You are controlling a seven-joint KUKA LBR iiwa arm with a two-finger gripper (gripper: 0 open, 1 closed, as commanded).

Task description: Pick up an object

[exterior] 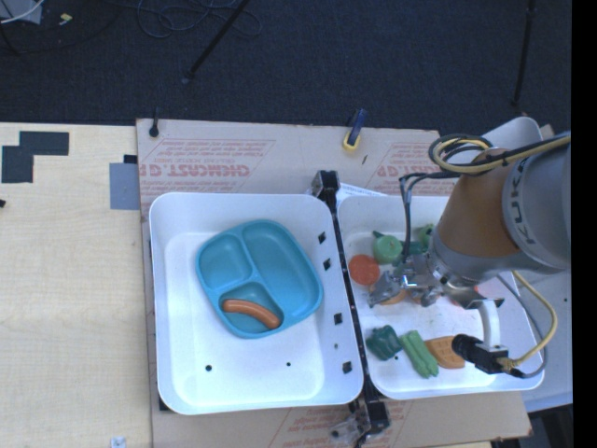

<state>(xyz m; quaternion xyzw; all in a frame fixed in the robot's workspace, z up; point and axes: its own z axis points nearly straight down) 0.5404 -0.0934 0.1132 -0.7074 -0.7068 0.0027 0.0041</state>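
Note:
My gripper (403, 289) hangs low in the right bin (438, 388), near its middle left. A small orange piece shows just beneath it, partly hidden. A red round toy (364, 270) lies close to its left. A green pepper-like toy (388, 246) sits just behind it, and another green piece (424, 236) is half hidden by the arm. In front lie a dark green toy (382, 343), a light green stick (419, 354) and an orange slice (446, 352).
The left bin (187, 362) holds a blue divided plate (266, 264) with a sausage (250, 313) in its front compartment. A black divider (340, 287) runs between the bins. The arm's bulk (485, 222) and its cables cover the right bin's far right side.

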